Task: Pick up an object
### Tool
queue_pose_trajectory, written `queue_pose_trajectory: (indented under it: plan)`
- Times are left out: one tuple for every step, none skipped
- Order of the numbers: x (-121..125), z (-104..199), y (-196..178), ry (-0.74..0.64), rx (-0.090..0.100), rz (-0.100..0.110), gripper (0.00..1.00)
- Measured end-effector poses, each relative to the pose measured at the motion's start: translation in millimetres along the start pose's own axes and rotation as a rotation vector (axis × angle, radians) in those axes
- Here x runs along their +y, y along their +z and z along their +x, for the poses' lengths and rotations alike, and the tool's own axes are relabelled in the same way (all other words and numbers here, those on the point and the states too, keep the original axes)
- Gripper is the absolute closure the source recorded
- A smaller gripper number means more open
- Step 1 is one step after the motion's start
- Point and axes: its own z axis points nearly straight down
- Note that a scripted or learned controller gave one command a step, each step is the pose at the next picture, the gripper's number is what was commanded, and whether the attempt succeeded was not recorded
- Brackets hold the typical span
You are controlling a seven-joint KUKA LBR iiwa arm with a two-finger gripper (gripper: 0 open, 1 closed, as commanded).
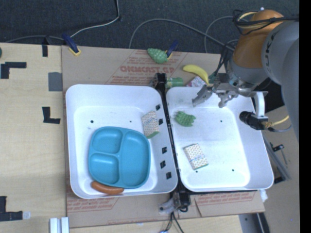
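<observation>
The orange sausage-shaped toy [107, 188] lies against the near rim of the left white bin [77, 101], tucked under the blue three-compartment plastic plate [119, 157], far across the divider from the gripper [212, 97]. The gripper hangs over the right white bin [252, 171] near its far rim, fingers spread and holding nothing. The crumpled green object [185, 118] lies just beside it toward the divider, the small patterned box [196, 156] well below on open floor, with a second patterned packet [151, 123] propped at the left bin's divider edge.
</observation>
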Motion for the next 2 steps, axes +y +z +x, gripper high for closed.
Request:
queue_pose_trajectory:
  plan:
    - [5.8, 17.7, 99.1, 0.0, 0.0, -0.01, 0.0]
    - [35.3, 23.5, 103.3, 0.0, 0.0, -0.004, 0.0]
